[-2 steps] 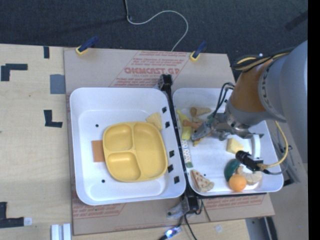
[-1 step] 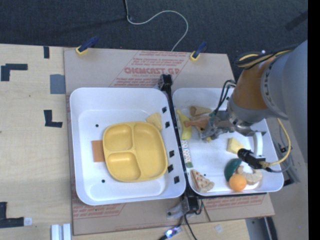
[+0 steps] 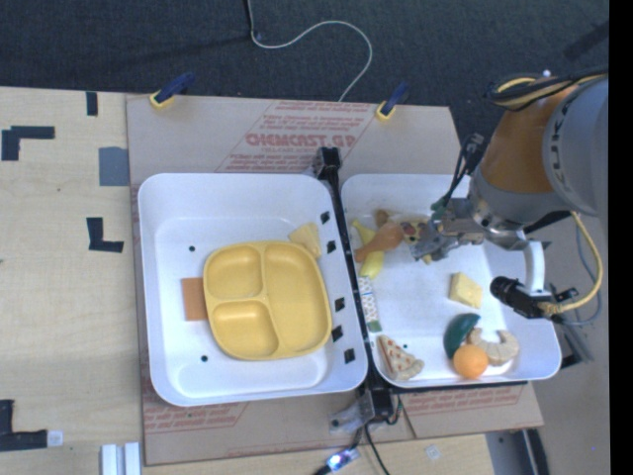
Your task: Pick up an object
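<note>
Wooden bench (image 3: 59,295), left bin (image 3: 163,265) holding yellow tray (image 3: 267,300), right bin (image 3: 539,359) holding orange (image 3: 472,362)

Bins (image 3: 168,216): smooth white plastic, bit glossy. Yellow tray (image 3: 267,300): matt plastic. Base (image 3: 297,137): matt cardboard. Bench (image 3: 59,265): wood.

Divided tray (image 3: 267,300) in the left bin (image 3: 163,255); food pieces (image 3: 466,290) in the right bin (image 3: 420,315).

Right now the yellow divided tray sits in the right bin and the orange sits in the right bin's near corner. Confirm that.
Not quite. The camera view shows the yellow divided tray in the left bin, not the right. The orange does sit in the right bin's near corner.
</note>
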Available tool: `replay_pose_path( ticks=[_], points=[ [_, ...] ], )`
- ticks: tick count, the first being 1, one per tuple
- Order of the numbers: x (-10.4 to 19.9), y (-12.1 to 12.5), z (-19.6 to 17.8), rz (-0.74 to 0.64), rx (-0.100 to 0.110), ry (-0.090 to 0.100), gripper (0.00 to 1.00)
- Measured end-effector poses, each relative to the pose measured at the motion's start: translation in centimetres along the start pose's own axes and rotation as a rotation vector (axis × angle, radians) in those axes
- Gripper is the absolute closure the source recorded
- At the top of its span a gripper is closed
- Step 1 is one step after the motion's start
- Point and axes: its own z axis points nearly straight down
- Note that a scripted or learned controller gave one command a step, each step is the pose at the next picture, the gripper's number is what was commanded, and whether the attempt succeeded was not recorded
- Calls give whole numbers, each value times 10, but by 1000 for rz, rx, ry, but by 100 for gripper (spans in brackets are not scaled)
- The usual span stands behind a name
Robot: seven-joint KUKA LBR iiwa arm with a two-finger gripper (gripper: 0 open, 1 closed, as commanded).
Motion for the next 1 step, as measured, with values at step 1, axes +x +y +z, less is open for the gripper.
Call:
replay_pose_path(
  ticks=[1],
  points=[
    [-1,4,-63,0,-1,0,100]
  ],
)
